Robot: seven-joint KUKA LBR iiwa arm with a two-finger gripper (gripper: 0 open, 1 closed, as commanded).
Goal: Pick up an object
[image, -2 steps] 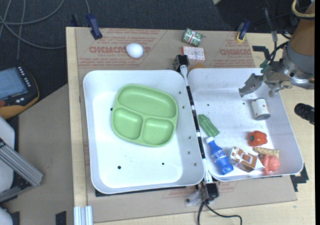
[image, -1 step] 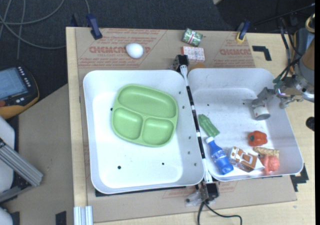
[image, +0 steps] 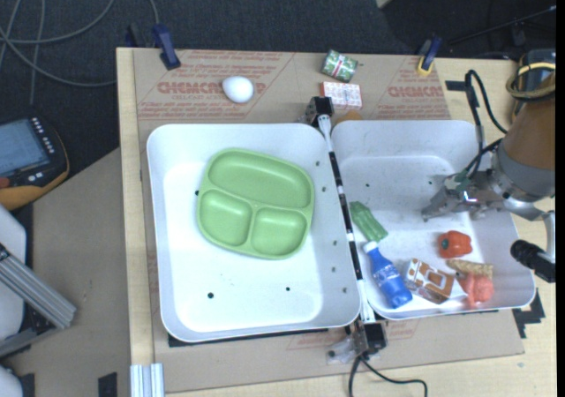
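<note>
Red object [image: 455, 243] lies just below my gripper [image: 446, 194], whose fingers look spread with nothing between; blue bottle [image: 387, 275] and orange packet [image: 430, 279] sit near.

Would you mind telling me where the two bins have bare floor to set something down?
The left bin has bare floor along its near edge, below the green divided plate. The right bin is bare at its far end, left of the claw. Its near end is crowded: blue bottle, red pepper, snack packet.
</note>
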